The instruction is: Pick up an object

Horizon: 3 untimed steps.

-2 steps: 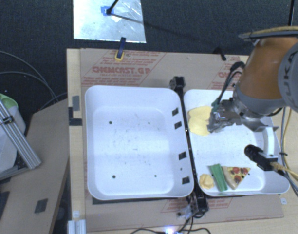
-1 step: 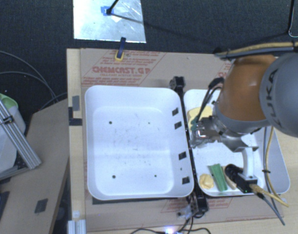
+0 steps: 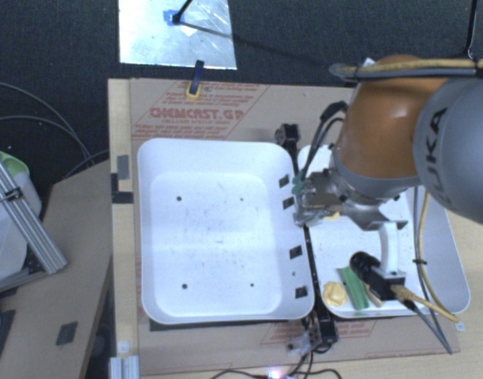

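The arm's orange and grey wrist [image 3: 383, 133] hangs over the right bin [image 3: 454, 290] and covers most of it. Below the wrist, grey metal parts of my gripper [image 3: 328, 202] show near that bin's left wall. The wrist hides its tips. At the right bin's front left corner lie a small yellow object [image 3: 334, 294] and, right beside it, a green stick-like object [image 3: 353, 287]. Both lie apart from the gripper, toward the front edge. I see nothing held.
The left bin [image 3: 159, 212] stands beside the right one, with black clips [image 3: 295, 251] along the wall between them. A brown cardboard sheet [image 3: 202, 105] lies under both bins. A shiny metal plate [image 3: 177, 22] sits at the far back.
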### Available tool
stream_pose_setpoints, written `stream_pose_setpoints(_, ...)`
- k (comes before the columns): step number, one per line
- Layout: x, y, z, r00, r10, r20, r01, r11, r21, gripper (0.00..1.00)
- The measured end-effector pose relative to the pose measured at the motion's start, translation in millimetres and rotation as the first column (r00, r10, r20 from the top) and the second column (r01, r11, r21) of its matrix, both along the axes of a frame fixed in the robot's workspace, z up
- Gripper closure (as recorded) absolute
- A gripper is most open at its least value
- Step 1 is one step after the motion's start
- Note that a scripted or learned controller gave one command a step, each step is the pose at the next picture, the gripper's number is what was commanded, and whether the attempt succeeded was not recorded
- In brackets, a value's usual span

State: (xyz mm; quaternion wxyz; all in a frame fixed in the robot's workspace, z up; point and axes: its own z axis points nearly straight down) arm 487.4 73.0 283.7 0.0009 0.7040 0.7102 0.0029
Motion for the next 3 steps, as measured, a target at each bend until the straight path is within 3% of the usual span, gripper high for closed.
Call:
stream_pose_setpoints(1,28,-13,50,1.0,-0.004,0.003,0.004,1.0,-0.002,1.0)
stream_pose_setpoints(2,22,-74,87,1.0,-0.013,0.001,0.013,1.0,-0.004,1.0)
stream_pose_setpoints(3,38,36,114,1.0,0.006,0.001,-0.006,1.0,0.001,1.0)
